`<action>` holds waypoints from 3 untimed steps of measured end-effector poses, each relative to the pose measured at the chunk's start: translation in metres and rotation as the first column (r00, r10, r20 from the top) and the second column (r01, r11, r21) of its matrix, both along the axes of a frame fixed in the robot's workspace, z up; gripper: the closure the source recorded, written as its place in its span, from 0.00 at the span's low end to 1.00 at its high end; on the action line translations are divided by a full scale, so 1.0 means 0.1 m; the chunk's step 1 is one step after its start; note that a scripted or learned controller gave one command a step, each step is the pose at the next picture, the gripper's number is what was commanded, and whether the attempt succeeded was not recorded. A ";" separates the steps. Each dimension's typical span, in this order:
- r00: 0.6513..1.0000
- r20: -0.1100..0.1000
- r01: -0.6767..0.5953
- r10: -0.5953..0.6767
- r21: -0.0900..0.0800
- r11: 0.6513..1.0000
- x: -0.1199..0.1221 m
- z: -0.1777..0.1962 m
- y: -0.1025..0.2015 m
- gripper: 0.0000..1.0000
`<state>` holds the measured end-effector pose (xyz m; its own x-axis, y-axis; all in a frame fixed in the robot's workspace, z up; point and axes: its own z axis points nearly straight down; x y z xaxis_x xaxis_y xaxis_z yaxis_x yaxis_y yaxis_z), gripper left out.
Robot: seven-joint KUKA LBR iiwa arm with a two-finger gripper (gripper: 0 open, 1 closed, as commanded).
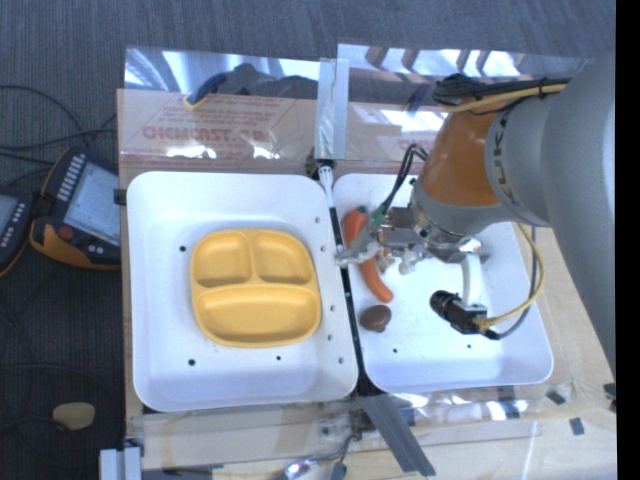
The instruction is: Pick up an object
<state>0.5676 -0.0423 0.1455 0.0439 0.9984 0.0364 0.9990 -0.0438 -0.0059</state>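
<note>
Camera view, looking down at a slant: two shallow white bins side by side on the tabletop point(590, 298). Left bin point(150, 298) holds a yellow divided plate point(256, 286), three compartments, lying flat near the bin's middle. Right bin point(520, 358) holds an orange carrot-shaped object point(364, 253), lying lengthwise along the bin's left wall, upper end near the back. A small brown rounded object point(375, 317) sits just in front of the carrot's lower tip, close but whether touching is unclear. Grey arm point(560, 148) with orange band point(462, 163) comes in from the right, wrist over the right bin's upper middle. End effector point(395, 248) is low over the carrot's middle section, metal parts overlapping it; cannot tell how it is set or whether anything is gripped. Black cable connector point(452, 310) hangs below the wrist over the bin floor. Handheld pendant point(78, 208) with screen lies on the floor left of the bins.
</note>
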 end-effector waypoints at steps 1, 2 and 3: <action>1.000 -0.002 0.005 -0.005 0.008 1.000 0.00 -0.03 -0.01 0.00; 1.000 -0.009 0.020 -0.020 0.013 1.000 0.01 -0.03 -0.02 0.00; 0.999 -0.015 0.049 -0.049 0.018 0.999 0.01 -0.04 -0.03 0.00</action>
<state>0.5686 -0.0450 0.1411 0.0933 0.9942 0.0540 0.9955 -0.0923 -0.0214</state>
